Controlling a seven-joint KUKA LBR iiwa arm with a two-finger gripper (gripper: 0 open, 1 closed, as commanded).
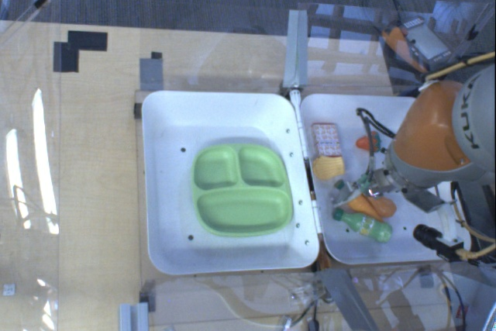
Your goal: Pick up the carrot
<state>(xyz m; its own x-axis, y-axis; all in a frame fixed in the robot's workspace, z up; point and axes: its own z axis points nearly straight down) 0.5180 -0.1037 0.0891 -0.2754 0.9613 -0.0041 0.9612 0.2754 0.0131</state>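
Now | carrot (373,205) in right bin (403,250) | touching claw (372,187)

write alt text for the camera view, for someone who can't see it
A grey and orange robot arm reaches from the right into the right bin, its gripper low over an orange carrot. Nearby lie a green bottle, a yellow item and a red-patterned packet. The left bin holds a green divided plate.

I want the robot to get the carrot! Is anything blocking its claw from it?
Nothing visible does. The gripper is already right at the carrot in the right bin. A green bottle lies just below the carrot, touching it.
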